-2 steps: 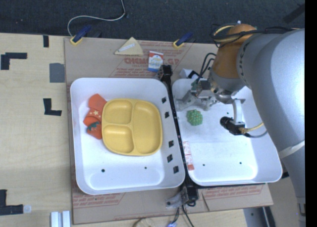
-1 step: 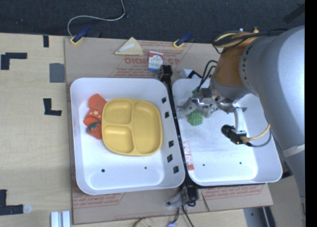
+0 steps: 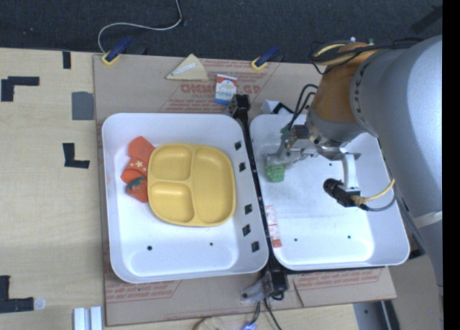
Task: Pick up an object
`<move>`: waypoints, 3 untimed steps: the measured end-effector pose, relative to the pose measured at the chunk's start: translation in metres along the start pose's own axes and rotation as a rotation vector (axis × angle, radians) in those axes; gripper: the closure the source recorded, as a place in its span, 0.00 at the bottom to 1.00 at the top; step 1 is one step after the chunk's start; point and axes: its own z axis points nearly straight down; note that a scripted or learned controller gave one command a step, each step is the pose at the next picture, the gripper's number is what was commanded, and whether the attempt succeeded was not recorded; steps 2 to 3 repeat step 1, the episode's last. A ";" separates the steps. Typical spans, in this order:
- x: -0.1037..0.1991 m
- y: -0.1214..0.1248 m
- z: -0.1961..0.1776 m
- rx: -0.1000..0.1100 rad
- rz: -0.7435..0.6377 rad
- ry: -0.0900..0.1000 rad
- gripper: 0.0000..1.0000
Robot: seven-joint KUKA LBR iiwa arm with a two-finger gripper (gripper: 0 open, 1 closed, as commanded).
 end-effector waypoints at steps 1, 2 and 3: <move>-0.012 -0.024 -0.004 0.007 0.000 0.002 1.00; -0.012 -0.024 -0.004 0.007 0.000 0.002 1.00; -0.012 -0.024 -0.004 0.007 0.000 0.002 1.00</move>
